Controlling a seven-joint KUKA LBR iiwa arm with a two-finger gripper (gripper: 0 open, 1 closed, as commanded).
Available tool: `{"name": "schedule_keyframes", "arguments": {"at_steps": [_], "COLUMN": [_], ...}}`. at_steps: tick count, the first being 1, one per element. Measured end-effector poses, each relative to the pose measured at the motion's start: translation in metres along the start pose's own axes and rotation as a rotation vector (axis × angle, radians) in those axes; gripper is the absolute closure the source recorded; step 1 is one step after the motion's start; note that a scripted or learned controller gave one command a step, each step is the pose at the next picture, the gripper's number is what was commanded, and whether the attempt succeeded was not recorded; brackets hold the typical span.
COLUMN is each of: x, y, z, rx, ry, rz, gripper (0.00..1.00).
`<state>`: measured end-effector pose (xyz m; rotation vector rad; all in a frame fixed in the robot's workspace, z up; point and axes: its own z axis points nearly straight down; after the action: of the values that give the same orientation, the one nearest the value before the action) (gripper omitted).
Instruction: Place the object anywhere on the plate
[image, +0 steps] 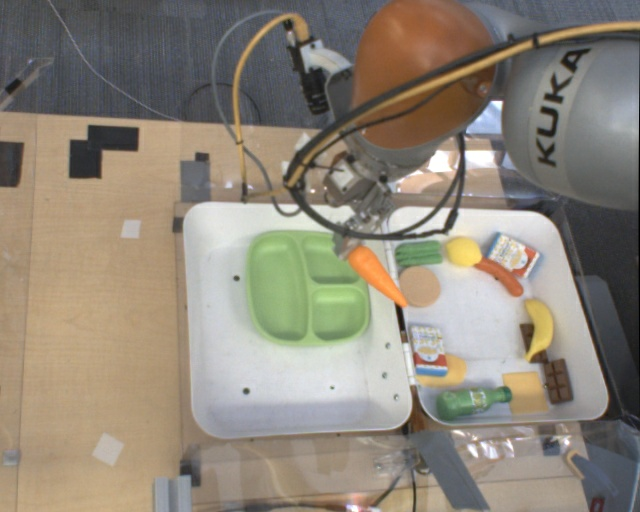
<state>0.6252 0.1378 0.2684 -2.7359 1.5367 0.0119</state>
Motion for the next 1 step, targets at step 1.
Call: {"name": "schedule_keyframes", "arguments": {"at_steps": [1], "x": [-0.053], "y": [-0.068], "z": [0.0247], "rx": [0.007], "ry": [0.002], "rz": [0.069], "gripper": [1.0]}}
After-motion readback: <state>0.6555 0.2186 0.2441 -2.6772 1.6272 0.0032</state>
